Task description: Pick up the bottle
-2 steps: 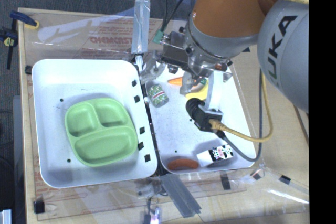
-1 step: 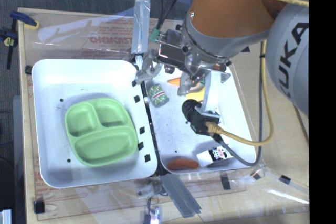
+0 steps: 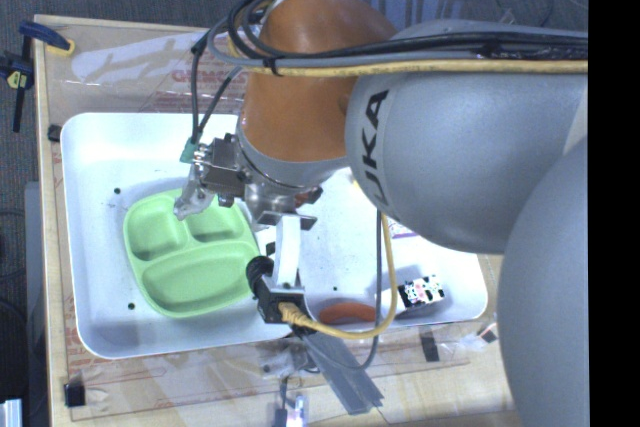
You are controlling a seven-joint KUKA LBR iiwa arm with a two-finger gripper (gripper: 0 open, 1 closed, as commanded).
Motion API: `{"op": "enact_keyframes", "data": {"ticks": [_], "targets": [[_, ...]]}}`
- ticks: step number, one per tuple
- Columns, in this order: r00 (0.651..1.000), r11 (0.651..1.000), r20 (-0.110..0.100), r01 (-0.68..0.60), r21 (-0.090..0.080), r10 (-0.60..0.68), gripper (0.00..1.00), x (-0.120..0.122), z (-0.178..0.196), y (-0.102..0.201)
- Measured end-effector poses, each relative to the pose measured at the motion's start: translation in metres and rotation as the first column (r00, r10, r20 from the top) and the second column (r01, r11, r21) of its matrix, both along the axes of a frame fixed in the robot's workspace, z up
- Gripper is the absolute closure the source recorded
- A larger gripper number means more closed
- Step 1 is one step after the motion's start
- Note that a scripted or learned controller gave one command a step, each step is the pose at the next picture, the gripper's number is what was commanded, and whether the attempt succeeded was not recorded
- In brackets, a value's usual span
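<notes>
The grey arm (image 3: 470, 145) with its orange band (image 3: 300, 75) covers much of the white bin (image 3: 90, 215). Its gripper (image 3: 200, 190) hangs above the upper edge of a green divided tray (image 3: 185, 260) lying in the bin's left part. A small black-and-white patterned object (image 3: 422, 292) lies near the bin's right rim, and what may be an orange item (image 3: 345, 313) lies along the front wall.

Arm (image 3: 470, 145): grey, reaching in from the right, filling the right and centre. Orange band (image 3: 300, 75) above the wrist, at centre far side. Black and yellow cables (image 3: 400, 50) run along the top of the arm. Gripper (image 3: 195, 200): left of the wrist, pointing down-left; finger state not discernible.
</notes>
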State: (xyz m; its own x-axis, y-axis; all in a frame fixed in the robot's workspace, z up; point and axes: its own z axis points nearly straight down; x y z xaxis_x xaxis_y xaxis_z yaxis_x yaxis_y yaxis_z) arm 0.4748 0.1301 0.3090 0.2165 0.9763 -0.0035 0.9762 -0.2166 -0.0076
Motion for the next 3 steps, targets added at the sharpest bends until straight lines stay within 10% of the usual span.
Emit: {"op": "enact_keyframes", "data": {"ticks": [1,2,3], "targets": [[0.928,0.928,0.008,0.371,0.007,-0.371,0.0,0.002,-0.2,0.018],[0.931,0.931,0.007,0.365,0.007,-0.365,1.0,0.003,-0.19,0.019],[0.979,0.979,0.002,0.203,0.001,-0.203,1.0,0.04,-0.067,0.054]]}}
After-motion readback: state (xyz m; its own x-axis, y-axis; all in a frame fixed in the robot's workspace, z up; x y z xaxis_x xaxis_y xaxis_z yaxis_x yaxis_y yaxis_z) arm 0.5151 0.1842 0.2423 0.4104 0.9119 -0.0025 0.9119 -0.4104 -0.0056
